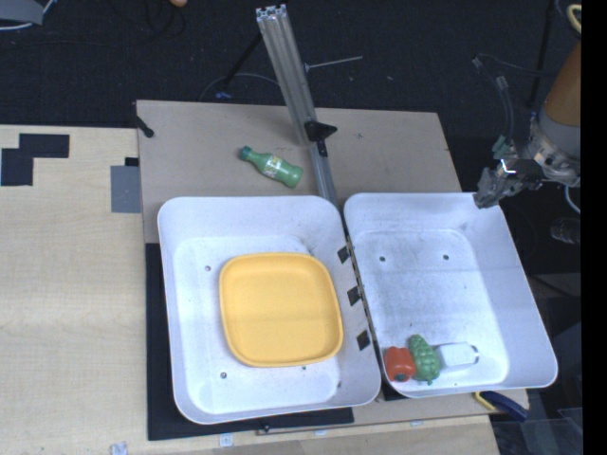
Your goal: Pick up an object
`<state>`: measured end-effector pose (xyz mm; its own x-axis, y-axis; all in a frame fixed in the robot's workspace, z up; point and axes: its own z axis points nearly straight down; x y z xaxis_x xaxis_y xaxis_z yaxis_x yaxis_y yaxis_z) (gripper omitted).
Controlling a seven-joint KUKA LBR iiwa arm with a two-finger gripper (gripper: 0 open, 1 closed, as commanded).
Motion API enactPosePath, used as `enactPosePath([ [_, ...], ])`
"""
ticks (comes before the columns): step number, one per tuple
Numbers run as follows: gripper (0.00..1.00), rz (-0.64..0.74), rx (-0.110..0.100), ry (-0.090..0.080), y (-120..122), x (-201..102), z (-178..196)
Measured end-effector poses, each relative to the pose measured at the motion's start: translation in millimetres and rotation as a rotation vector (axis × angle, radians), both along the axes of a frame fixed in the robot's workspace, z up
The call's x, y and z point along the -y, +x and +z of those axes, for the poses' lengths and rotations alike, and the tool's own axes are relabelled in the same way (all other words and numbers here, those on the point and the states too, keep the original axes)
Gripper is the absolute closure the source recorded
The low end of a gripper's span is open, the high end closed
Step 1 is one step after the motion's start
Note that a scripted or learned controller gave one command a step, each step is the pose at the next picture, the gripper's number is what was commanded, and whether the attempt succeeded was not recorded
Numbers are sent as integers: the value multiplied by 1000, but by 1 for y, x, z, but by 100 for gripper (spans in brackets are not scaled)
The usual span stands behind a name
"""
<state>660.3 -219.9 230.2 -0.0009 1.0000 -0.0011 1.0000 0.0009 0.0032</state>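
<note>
Grey jaws [493, 190] hang over the right bin's far right corner, well apart from anything to grasp.

How wide the jaws stand I cannot tell; nothing shows between them. The nearest objects huddle in the right bin [427, 254] at its near edge: a red toy [399, 364], a green toy [424, 359] touching it, and a white piece [457, 354] just beside, the row lying across the bin. They sit toward the camera and slightly left of the jaws. A yellow plate [280, 308] fills the left bin [185, 254]; a green bottle [271, 167] lies on the surface [398, 145] beyond.
</note>
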Motion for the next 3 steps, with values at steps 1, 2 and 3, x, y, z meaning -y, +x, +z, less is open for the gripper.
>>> enactPosePath([
  [1, 100, -1, -2, 1, 0, 0, 22],
  [2, 100, 1, -4, 2, -8, -41, 17],
  [3, 100, 2, -4, 2, -26, -94, 4],
])
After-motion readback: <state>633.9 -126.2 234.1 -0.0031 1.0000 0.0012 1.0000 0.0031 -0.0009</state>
